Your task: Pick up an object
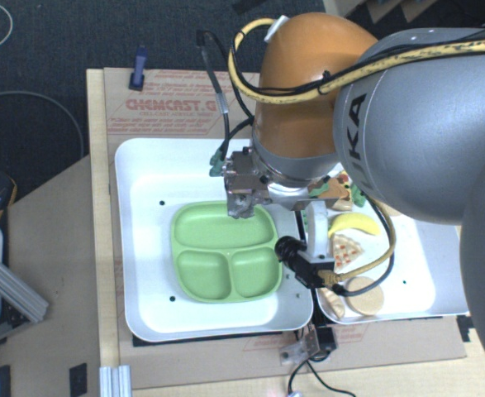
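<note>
Presently we find the gripper (pixel 240 198) poised over the far rim of the green divided plate (pixel 225 251), which lies flat in the left bin (pixel 139 246). Whether anything sits in its grasp we cannot tell, for the wrist hides that part. Right of the plate, in the adjoining bin (pixel 416 292), toy foods cluster against the dividing wall: a banana (pixel 356 224), a pizza slice (pixel 347 251) and a tan disc (pixel 364 298). We judge the plate the likely target, its raised rim offering purchase.
</note>
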`<action>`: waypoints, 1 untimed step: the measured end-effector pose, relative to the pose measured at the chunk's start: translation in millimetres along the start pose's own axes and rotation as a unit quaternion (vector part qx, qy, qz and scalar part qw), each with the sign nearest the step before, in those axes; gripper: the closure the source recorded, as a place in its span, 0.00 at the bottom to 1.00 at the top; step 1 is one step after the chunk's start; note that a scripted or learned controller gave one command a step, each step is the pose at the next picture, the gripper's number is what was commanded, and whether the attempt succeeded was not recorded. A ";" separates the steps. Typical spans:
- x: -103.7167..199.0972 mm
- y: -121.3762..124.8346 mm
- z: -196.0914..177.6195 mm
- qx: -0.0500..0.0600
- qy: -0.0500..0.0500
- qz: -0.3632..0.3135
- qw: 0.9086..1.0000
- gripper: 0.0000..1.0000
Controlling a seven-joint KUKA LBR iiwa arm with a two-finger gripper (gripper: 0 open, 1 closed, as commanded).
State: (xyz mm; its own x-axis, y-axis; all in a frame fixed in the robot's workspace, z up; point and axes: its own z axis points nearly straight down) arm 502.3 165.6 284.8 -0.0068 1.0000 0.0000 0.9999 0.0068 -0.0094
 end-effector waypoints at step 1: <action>-38.1 -1.7 49.4 -0.001 -0.001 0.006 1.000 1.00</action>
State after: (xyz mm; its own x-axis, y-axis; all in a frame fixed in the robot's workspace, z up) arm 500.4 127.5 235.4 0.0045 1.0000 -0.0019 1.0000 -0.0045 -0.0079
